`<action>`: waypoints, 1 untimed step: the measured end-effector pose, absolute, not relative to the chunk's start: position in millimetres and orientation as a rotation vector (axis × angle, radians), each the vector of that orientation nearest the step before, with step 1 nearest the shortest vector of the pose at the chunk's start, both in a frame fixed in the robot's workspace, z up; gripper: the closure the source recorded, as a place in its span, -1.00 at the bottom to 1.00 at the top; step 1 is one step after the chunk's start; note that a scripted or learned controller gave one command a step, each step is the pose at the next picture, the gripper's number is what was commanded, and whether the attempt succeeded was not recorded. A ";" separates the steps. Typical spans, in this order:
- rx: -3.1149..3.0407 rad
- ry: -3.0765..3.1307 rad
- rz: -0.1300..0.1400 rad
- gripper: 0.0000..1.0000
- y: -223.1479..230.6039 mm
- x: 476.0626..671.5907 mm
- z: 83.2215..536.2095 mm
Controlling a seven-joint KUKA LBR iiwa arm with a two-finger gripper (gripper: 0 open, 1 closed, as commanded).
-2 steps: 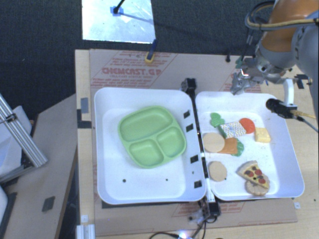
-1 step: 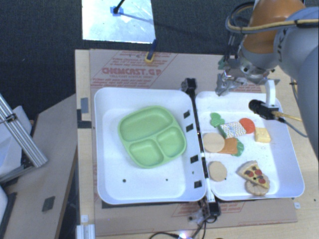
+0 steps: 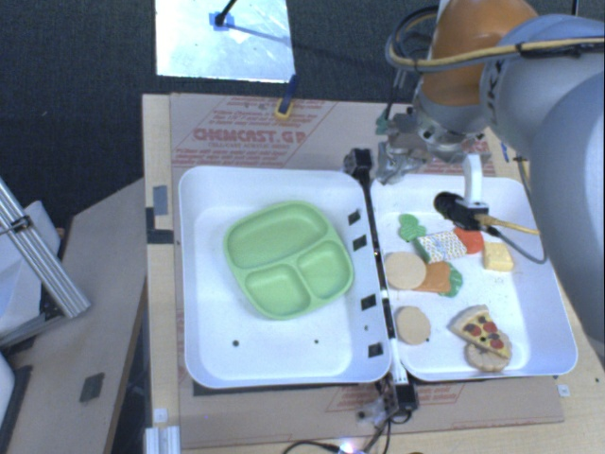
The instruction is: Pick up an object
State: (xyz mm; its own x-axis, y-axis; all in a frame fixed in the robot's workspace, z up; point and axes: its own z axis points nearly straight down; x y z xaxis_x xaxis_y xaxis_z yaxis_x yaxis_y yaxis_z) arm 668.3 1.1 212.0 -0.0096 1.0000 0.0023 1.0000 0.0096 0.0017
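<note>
The right bin [image 3: 539, 348] holds several toy foods: a pizza slice [image 3: 480, 334], a small round cookie [image 3: 413, 324], a larger tan disc [image 3: 406, 270], an orange carrot piece with green leaves [image 3: 440, 278], a patterned square [image 3: 442, 246], a red piece [image 3: 473, 242], a yellow block [image 3: 498, 256] and a green piece [image 3: 408, 225]. My gripper [image 3: 395, 164] hangs over the far left corner of this bin, below the orange band [image 3: 473, 41]. It is above and behind the green piece, and I see nothing held in it.
A green divided tray [image 3: 288, 258] lies in the left bin [image 3: 203, 348]. A black part with a yellow cable [image 3: 456, 209] hangs over the back of the right bin. The black divider [image 3: 373, 263] runs between the bins. A shiny sheet [image 3: 224, 26] lies beyond the bench.
</note>
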 end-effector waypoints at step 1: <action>-2.212 -2.232 -0.004 1.00 45.1 667.8 220.2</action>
State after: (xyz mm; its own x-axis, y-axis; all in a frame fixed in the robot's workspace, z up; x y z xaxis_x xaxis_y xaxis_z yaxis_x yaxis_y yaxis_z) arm 667.8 45.1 220.2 -0.0092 1.0000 0.0015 1.0000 0.0092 0.0024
